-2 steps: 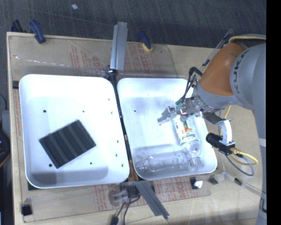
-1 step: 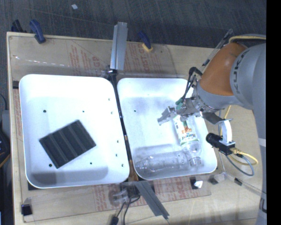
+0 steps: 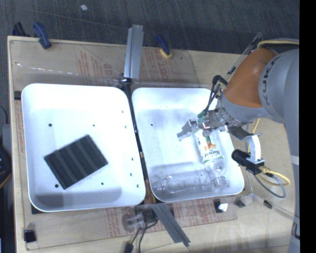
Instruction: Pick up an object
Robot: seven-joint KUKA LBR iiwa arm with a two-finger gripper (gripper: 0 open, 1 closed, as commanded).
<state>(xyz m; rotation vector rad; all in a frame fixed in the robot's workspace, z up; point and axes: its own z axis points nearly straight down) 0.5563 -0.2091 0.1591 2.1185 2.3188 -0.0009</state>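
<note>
Gripper [image 3: 196, 126] sits low over the right bin [image 3: 163, 96], in its right half, hanging from the grey arm [image 3: 276, 83] with orange band that comes in from the right. Can't tell how the gripper is set; metal parts blur together at the tip. Just right of and below the tip lies a small bottle with white label [image 3: 210, 147], red and green print on it, lying lengthwise, pointing toward the near edge. Whether it touches the gripper, can't tell; nothing visibly pinched.

Nearer, along the right bin's near wall, a clear plastic bottle [image 3: 187, 183] lies on its side, running left-right, its right end close to the small bottle's near end.

Left bin [image 3: 37, 101] touches the right bin along a shared middle edge. In it a dark ribbed flat panel [image 3: 76, 161] lies tilted, in the near-left part.

Both bins rest on a wooden bench [image 3: 68, 54]. Blue clamps [image 3: 41, 35] at the far edge. A grey metal bar [image 3: 132, 51] stands at the far side between the bins.
</note>
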